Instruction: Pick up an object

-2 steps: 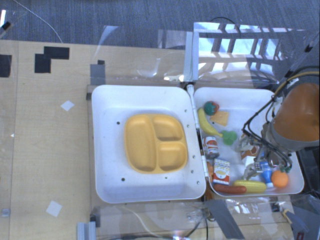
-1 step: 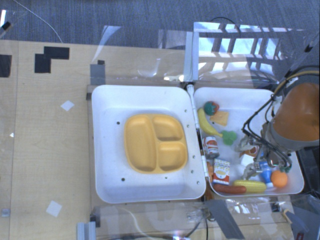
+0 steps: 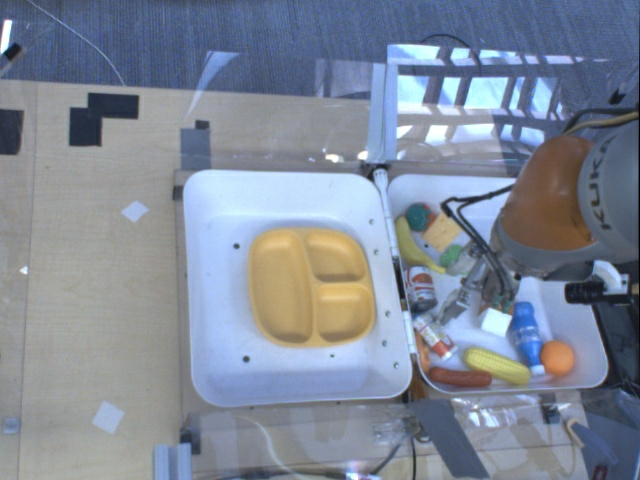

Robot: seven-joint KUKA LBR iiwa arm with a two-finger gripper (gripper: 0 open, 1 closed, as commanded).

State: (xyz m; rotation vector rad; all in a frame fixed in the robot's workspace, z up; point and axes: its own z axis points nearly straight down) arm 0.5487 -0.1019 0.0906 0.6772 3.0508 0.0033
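Observation:
The right bin [image 3: 598, 368] holds several small items. Among them are a yellow banana [image 3: 408, 245], a green ball [image 3: 417, 214], a yellow block [image 3: 441, 232], a small can [image 3: 422, 290], a carrot piece [image 3: 437, 342], a red sausage [image 3: 461, 377], a corn cob [image 3: 497, 365], a blue bottle [image 3: 526, 332], an orange [image 3: 558, 359] and a white cube [image 3: 496, 322]. My gripper [image 3: 458, 301] hangs low over the middle of this bin, between the can and the white cube, and points down to the left. The arm's orange band [image 3: 545, 203] hides the bin's back right part.
The left bin [image 3: 215, 268] holds a yellow divided plate [image 3: 312, 286]. A metal frame [image 3: 470, 83] stands behind the right bin. The wooden bench [image 3: 90, 268] spreads out to the left, with black markers at its back left.

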